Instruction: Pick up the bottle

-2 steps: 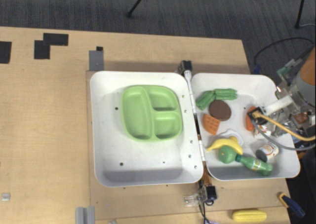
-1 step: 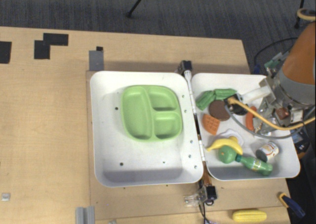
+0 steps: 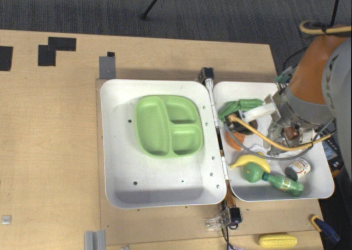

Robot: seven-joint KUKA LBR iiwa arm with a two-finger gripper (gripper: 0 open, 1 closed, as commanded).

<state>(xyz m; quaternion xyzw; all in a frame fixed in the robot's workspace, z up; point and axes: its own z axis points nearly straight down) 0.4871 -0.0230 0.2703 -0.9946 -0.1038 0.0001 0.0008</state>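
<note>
Down at the near edge, a yellow corn cob (image 3: 278, 240) lies on the bench (image 3: 49, 150), outside both bins. Just beyond it, in the right bin (image 3: 324, 188), the green bottle (image 3: 283, 183) lies on its side near the front wall, its neck toward a green fruit (image 3: 252, 173) and a banana (image 3: 249, 162) just beside it. A small can (image 3: 298, 167) sits close behind. My gripper (image 3: 286, 133) hangs further back over the clutter; I cannot tell its state. A yellow hose (image 3: 264, 134) crosses there. The left bin (image 3: 118, 188) holds a green divided tray (image 3: 168, 125).
</note>
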